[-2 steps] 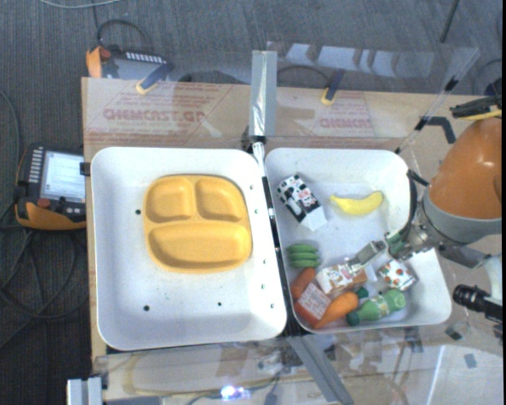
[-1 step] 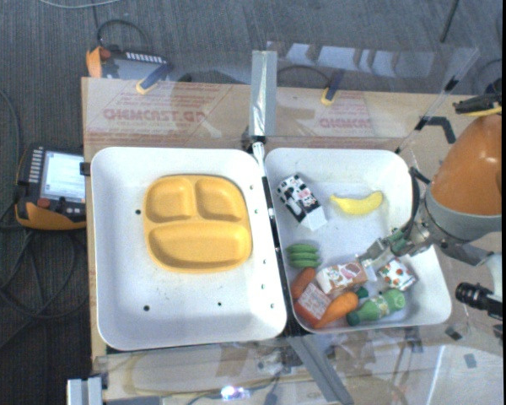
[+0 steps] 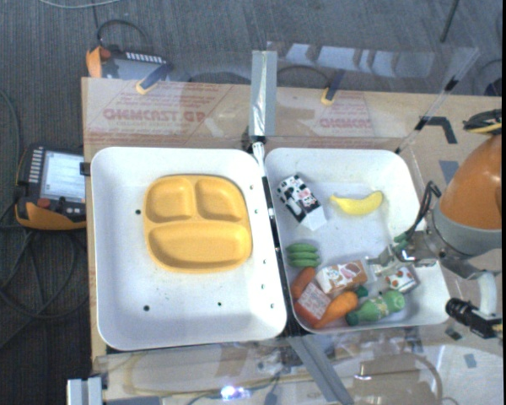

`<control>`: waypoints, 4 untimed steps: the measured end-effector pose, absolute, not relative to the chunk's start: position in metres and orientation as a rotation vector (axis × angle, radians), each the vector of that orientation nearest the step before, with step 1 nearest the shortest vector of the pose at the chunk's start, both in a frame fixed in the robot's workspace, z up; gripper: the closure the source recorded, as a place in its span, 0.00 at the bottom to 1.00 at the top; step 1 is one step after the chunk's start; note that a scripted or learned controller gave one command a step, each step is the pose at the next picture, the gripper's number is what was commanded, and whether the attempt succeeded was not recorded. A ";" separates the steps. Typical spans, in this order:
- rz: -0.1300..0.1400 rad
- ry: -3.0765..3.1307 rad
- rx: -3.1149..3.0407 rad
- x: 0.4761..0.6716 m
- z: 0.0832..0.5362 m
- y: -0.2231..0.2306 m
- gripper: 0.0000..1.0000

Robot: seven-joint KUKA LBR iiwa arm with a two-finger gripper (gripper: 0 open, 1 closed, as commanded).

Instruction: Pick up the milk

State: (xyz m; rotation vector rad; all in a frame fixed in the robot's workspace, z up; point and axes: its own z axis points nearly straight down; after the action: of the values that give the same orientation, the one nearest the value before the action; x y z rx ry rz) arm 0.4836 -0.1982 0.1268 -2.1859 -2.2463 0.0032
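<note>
The milk (image 3: 299, 198) is a small carton with black and white cow patches. It lies tilted in the upper left part of the right bin (image 3: 405, 165), close to the divider between the bins. My gripper (image 3: 404, 255) hangs low at the right side of the same bin, well to the right of the milk and nearer the front. It sits just above a small printed carton (image 3: 402, 278). The grey arm with its orange band (image 3: 479, 188) reaches in from the right edge.
A yellow banana (image 3: 358, 202) lies right of the milk. Green pods (image 3: 304, 253), a carrot (image 3: 337, 307), a snack box (image 3: 343, 275) and a green vegetable (image 3: 378, 308) crowd the bin's front. The left bin (image 3: 118, 302) holds a yellow divided tray (image 3: 198, 222).
</note>
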 end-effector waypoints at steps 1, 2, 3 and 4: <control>0.010 -1.708 -2.635 0.484 0.210 -0.225 1.00; 0.010 -1.708 -2.634 0.484 0.210 -0.225 0.00; 0.019 -1.710 -2.628 0.485 0.215 -0.225 1.00; 0.020 -1.710 -2.629 0.485 0.215 -0.225 0.00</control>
State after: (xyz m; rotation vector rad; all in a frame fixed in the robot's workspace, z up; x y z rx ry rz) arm 0.4848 -0.2253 0.2155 -2.6290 -1.7099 0.0203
